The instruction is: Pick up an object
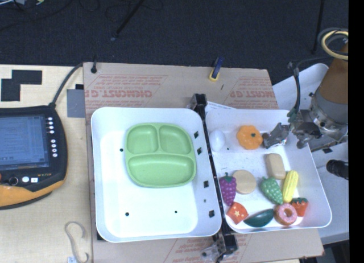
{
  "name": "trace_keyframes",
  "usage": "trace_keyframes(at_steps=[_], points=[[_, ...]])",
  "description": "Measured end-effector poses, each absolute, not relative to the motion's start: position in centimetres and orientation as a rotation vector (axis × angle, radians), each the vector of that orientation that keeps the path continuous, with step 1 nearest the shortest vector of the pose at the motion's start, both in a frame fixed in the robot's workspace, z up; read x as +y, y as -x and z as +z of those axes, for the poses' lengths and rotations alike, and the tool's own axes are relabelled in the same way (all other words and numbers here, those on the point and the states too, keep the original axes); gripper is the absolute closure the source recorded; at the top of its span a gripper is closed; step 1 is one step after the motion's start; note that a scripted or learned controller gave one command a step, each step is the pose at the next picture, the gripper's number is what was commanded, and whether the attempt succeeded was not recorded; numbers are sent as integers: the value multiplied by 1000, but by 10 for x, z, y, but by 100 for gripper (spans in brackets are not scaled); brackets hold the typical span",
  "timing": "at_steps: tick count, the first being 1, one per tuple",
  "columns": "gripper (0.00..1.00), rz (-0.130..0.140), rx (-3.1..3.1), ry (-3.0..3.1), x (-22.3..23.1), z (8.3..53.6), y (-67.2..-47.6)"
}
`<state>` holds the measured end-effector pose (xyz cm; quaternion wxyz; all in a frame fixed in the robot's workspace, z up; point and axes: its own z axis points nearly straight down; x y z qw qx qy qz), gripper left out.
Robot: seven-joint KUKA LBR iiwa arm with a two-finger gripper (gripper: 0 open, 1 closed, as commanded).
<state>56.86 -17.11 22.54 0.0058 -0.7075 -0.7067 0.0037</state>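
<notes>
The right bin (318, 182) holds several toy foods. An orange pumpkin (249, 136) lies at the back, with a white egg-like piece (218, 139) to its left. Further forward lie a beige bread piece (275, 165), a yellow corn cob (290, 185), a bumpy green piece (272, 189), a tan round cookie (245, 181) and purple grapes (228, 189). Along the front lie a red piece (236, 213), a dark green piece (259, 218), a pink donut (285, 214) and a small red fruit (300, 205). My gripper (277, 136) hangs just right of the pumpkin, above the bread; nothing shows in it.
The left bin (108, 199) carries a green divided plate (160, 155). A black divider (207, 159) runs between the bins. A handheld control pendant (28, 148) rests on the bench at far left. The arm's wrist and cables (318, 119) overhang the right bin's back right corner.
</notes>
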Motion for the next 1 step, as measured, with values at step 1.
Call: trace_keyframes(at_steps=[1], points=[[0, 3, -2219, 2218, -171, 231, -571]])
